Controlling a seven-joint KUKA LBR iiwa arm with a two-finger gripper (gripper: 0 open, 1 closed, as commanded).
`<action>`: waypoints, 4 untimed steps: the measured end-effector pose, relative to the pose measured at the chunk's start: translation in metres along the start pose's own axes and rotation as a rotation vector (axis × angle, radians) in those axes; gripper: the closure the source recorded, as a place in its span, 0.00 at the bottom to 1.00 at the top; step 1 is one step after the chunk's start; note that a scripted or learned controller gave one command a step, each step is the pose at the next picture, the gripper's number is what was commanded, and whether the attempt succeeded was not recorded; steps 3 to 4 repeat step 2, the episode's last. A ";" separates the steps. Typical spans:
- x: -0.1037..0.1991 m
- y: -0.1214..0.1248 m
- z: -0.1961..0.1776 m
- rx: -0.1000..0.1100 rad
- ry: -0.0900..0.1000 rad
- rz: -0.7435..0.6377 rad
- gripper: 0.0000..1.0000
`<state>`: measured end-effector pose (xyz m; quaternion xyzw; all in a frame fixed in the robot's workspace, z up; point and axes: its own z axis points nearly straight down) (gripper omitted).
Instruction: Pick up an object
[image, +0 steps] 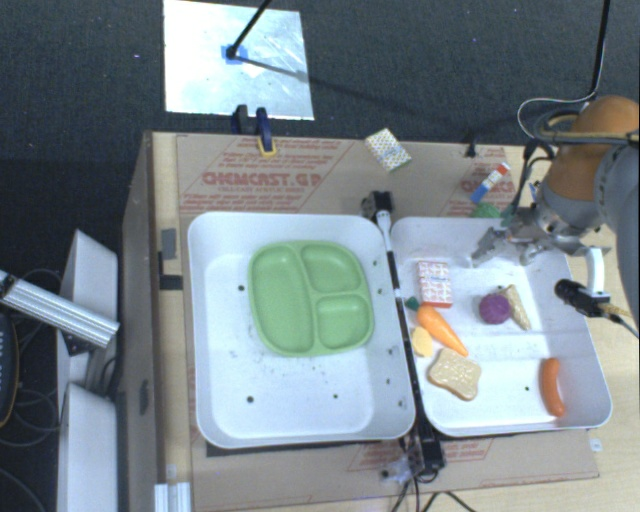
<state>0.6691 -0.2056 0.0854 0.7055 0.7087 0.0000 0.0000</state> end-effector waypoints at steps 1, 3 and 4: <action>0.000 0.000 0.000 0.000 0.000 0.000 0.00; 0.000 0.000 0.000 0.000 0.000 0.000 0.00; 0.000 0.000 0.000 0.000 0.000 0.000 0.00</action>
